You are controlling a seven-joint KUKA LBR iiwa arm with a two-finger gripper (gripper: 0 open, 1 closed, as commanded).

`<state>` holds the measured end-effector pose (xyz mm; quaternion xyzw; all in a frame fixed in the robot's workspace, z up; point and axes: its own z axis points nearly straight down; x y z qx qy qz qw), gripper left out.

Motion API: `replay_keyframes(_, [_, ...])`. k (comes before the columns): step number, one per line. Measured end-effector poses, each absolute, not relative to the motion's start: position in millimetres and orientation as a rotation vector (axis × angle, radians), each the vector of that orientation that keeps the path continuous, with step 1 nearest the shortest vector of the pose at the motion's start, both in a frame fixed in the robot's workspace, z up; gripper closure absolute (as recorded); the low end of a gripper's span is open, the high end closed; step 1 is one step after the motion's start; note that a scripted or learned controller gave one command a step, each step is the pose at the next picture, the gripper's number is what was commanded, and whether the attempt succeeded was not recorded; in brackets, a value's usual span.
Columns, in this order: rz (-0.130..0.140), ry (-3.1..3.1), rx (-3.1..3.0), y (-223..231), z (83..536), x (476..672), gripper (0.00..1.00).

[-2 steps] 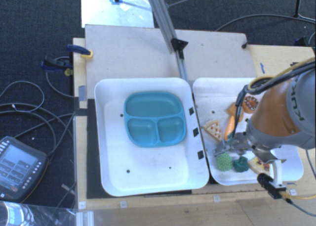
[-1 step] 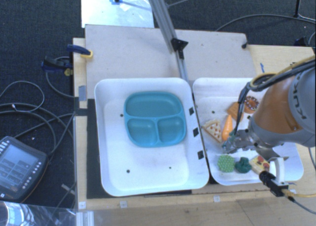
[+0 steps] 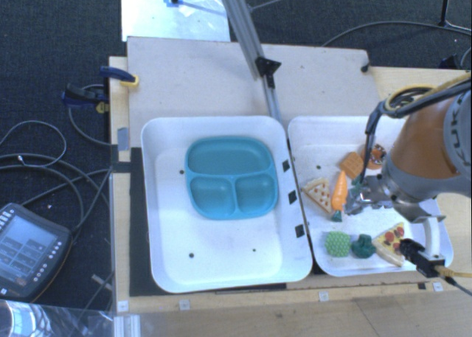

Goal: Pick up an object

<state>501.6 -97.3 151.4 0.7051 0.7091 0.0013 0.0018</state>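
Camera view: both bins are seen from above at a slant, with the arm (image 3: 435, 144) reaching in from the right.
Bins: two shallow white bins are counted, the left bin (image 3: 166, 254) and the right bin (image 3: 317, 140), set side by side and touching along their inner edges.
Left bin contents: one blue divided plate (image 3: 230, 178) with three compartments is placed in the far half.
Right bin contents: six toy food pieces are counted.
Carrot: one orange carrot (image 3: 339, 192) is laid roughly upright in the picture, its green end toward the near side, just left of the gripper.
Pizza slices: two are counted, one slice (image 3: 318, 195) touching the carrot's left side, and one second slice (image 3: 391, 242) at the near right corner.
Green pieces: one light green bumpy piece (image 3: 338, 244) and one dark green piece (image 3: 362, 245) are set beside each other along the near edge.
Orange piece: one orange block (image 3: 352, 164) is seen far of the carrot.
Gripper: the gripper (image 3: 357, 201) is lowered just beside the carrot; whether it is open or closed cannot be told.
Bench surroundings: one handheld pendant (image 3: 26, 251) is seen on the floor at the near left, among cables.
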Motion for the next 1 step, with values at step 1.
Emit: replay_keyframes(1, [0.007,2.224,2.21,-97.6,204.9,504.1,1.0])
